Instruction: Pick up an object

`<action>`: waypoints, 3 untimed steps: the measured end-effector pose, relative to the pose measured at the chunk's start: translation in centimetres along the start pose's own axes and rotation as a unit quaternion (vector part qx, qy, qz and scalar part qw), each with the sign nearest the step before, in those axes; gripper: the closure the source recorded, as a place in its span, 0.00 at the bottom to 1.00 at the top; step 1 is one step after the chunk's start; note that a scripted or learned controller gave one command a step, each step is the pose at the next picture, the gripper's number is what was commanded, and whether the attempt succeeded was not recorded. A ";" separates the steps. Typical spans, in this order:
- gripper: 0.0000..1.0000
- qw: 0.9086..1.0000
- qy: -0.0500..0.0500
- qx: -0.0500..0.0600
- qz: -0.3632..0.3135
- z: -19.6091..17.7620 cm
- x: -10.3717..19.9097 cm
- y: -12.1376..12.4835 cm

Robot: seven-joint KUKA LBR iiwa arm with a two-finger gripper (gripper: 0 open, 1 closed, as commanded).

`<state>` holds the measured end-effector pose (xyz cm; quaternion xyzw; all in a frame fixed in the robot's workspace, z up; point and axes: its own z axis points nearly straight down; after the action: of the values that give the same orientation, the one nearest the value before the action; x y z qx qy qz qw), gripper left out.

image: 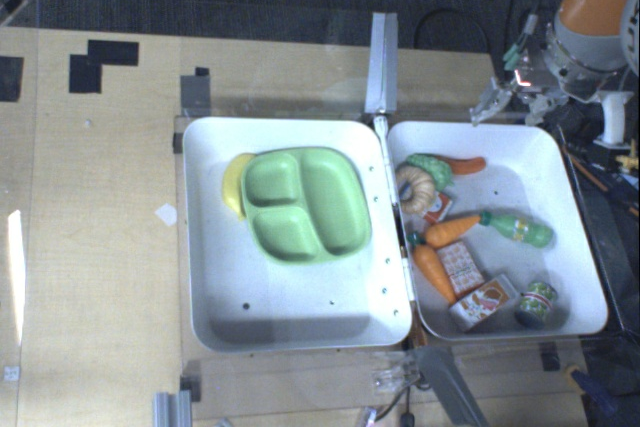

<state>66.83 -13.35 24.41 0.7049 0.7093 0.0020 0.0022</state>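
Nothing is picked yet: the pincer [503, 101] hovers just beyond the right bin's [572, 177] far rim, grasping nothing; its spread is unclear.

The arm's hand [503, 101] hangs at upper right, pointing down-left.

bins: 2 [200, 215] [570, 175]
carrots: 3 [462, 165] [452, 229] [432, 272]
green tray: 1 [305, 203]
bottle: 1 [518, 230]
can: 1 [539, 303]
cartons: 2 [460, 267] [484, 302]
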 end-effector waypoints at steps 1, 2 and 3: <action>0.00 0.994 0.000 -0.002 -0.110 12.7 2.8 -4.9; 0.00 0.978 0.000 -0.001 -0.208 9.7 1.4 -7.1; 0.00 0.974 -0.004 -0.005 -0.227 15.3 2.8 -17.8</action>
<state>49.15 -10.63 9.05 0.5252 0.8509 0.0024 0.0089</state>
